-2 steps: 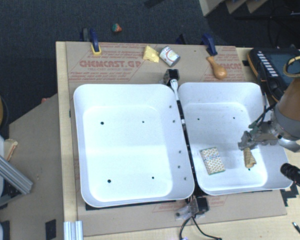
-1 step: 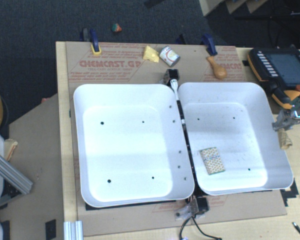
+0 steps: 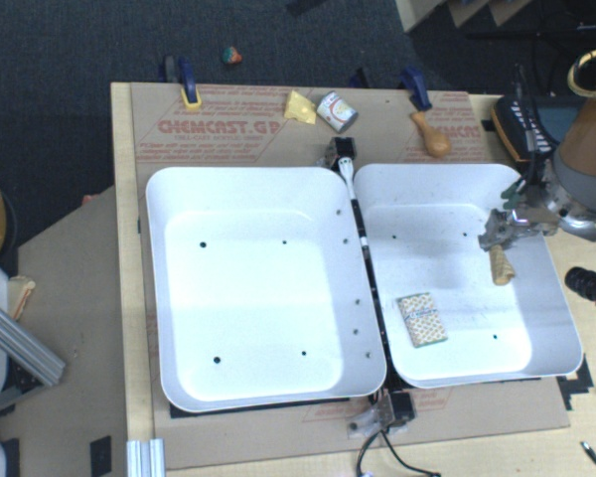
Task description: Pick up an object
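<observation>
A tan peg (image 3: 501, 265) hangs upright from the gripper (image 3: 504, 235), clamped between its fingers above the right bin (image 3: 546, 306), near that bin's right wall; the arm (image 3: 586, 162) reaches in from the right edge of the frame; a patterned pad (image 3: 422, 320) lies flat on the floor of the same bin, lower and to the left of the peg, well apart from it; the left bin (image 3: 179, 266) sits just beside, the two rims touching along the middle; behind the bins, on the board (image 3: 238, 122), rest a yellow wedge (image 3: 299, 108), a small box (image 3: 337, 111) and a wooden piece (image 3: 431, 135).
</observation>
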`<state>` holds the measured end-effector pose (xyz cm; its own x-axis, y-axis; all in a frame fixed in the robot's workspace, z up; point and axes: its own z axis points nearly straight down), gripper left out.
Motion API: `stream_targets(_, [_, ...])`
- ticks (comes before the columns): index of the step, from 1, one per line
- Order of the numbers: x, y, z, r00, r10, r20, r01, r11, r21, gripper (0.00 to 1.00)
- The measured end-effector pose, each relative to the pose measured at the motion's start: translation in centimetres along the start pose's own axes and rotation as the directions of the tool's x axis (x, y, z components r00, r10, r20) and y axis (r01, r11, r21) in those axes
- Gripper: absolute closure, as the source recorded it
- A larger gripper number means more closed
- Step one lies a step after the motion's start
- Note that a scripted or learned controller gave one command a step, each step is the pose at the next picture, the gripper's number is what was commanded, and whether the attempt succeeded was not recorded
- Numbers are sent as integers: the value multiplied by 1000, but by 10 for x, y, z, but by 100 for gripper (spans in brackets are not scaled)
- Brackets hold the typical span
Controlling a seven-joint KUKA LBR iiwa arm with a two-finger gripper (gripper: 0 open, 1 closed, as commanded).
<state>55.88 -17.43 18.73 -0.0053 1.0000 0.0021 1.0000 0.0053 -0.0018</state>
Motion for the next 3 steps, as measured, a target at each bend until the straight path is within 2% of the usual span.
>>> stream_targets(1, [-34,18,-168,1000,5,12,-5,1000,-23,100])
stream_targets(2, [29,10,-112,1000,3,1,-3,1000,2,100])
stream_targets(3, [78,13,-44,1000,1,-1,-1,1000,6,100])
